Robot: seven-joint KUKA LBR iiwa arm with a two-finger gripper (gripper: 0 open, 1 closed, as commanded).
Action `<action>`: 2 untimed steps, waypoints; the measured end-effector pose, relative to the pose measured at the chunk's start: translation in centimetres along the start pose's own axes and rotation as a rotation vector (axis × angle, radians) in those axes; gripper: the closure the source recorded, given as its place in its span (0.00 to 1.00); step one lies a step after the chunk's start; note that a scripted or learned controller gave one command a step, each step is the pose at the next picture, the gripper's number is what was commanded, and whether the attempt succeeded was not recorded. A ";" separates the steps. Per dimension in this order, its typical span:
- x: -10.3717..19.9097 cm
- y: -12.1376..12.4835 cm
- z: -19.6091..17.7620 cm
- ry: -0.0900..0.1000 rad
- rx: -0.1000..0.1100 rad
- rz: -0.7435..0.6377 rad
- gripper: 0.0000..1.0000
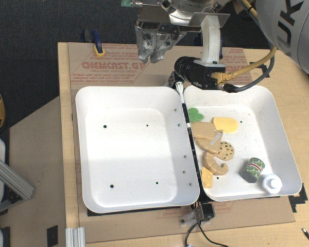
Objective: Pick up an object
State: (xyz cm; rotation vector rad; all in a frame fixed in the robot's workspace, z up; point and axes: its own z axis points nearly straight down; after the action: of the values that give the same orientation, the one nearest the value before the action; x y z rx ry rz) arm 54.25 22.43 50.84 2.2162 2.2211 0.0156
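While the gripper (155, 50) hovers high, toys (220, 151) fill the right bin (278, 117).

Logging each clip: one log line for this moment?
gripper: above bench, behind bins, holding nothing | items: right bin | left bin: no items

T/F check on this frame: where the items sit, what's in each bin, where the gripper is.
1. All loose items lie in the right bin. True.
2. The gripper hangs inside the right bin. False: it is above the cardboard beyond the far edge of the left bin.
3. A green piece lies near the divider between the bins. True.
4. The cookie is in the left bin. False: it is in the right bin, among the tan pieces.
5. The bottle lies in the right bin's near corner. True.
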 end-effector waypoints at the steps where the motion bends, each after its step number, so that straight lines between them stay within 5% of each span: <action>1: -0.1 -2.7 18.5 -0.011 0.028 0.003 1.00; 2: 0.0 -4.1 5.1 0.002 -0.002 0.000 1.00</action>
State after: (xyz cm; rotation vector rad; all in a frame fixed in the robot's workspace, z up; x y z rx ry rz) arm 50.24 22.46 45.75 2.2157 2.2215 0.0199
